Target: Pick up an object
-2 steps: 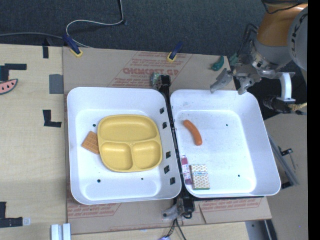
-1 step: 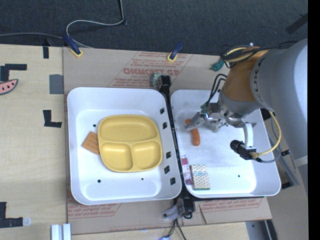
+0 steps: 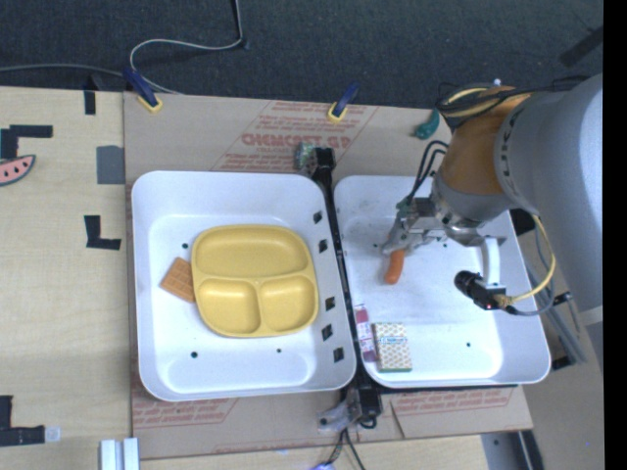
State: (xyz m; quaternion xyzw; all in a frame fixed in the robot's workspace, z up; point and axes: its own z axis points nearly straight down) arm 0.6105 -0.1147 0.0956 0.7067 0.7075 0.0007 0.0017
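Note:
A small orange carrot-shaped piece [image 3: 394, 267] lies in the right bin [image 3: 509, 351], toward its left middle. My gripper [image 3: 400, 244] is low over the bin, directly above the piece's upper end and touching or nearly touching it. The wrist and arm hide the contact. A small green-and-white box [image 3: 394, 347] and a pink-and-white packet [image 3: 364, 339] lie near the bin's front left corner.
The left bin [image 3: 157, 360] holds a yellow divided plate [image 3: 257, 280] with a brown waffle-like piece [image 3: 177, 280] tucked under its left edge. A black divider [image 3: 333, 262] runs between the bins. The grey arm [image 3: 549, 184] covers the right bin's back right.

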